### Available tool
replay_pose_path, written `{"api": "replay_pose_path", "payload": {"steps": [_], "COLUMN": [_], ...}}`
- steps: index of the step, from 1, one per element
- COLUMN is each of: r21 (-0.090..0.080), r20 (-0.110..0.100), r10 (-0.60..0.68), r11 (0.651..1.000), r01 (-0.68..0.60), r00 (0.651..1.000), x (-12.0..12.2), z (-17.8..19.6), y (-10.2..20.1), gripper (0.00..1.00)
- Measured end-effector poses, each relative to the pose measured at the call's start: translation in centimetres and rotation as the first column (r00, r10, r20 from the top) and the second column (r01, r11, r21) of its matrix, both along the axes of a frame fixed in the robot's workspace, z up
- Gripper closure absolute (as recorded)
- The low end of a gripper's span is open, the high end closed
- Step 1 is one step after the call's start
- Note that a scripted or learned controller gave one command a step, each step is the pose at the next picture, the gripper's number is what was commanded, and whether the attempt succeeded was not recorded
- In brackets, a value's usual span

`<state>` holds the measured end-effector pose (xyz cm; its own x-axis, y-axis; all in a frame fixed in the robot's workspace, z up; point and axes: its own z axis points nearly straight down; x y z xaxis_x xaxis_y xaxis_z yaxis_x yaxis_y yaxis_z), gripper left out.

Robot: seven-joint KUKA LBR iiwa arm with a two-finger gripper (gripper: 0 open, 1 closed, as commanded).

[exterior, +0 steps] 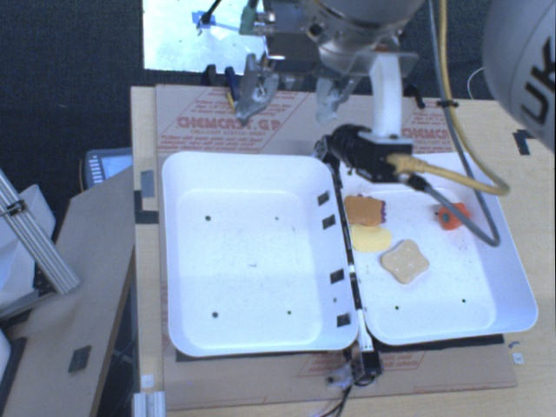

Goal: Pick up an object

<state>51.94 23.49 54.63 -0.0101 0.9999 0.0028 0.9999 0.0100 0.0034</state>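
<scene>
Looking at the gripper (291,94) parked high beyond the far left corner of the right bin (508,307), fingers spread wide with nothing between them. Picking the tan toast-shaped piece (405,261) as the target: flat on the right bin's floor, left of its middle and toward its near wall, so down and toward the near side from the gripper. Roughly square, so no real long axis to line up with, probably. Just beside it, toward the right bin's far left, a yellow flat piece (372,239) and an orange-brown slice (365,209), close enough to get nudged. Also a small orange-red thing (450,215) nearer the right bin's far right, under a grey cable (482,220). Smooth white floor, so expecting some sliding; decent room on the near side.
</scene>
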Motion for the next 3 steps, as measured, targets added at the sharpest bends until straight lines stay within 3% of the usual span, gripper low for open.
{"api": "replay_pose_path", "payload": {"steps": [3], "r21": [0.0], "r20": [0.0], "r10": [0.0], "r11": [1.0], "r01": [0.0], "r00": [1.0], "x": [0.0], "z": [0.0], "y": [0.0], "gripper": [0.0]}}
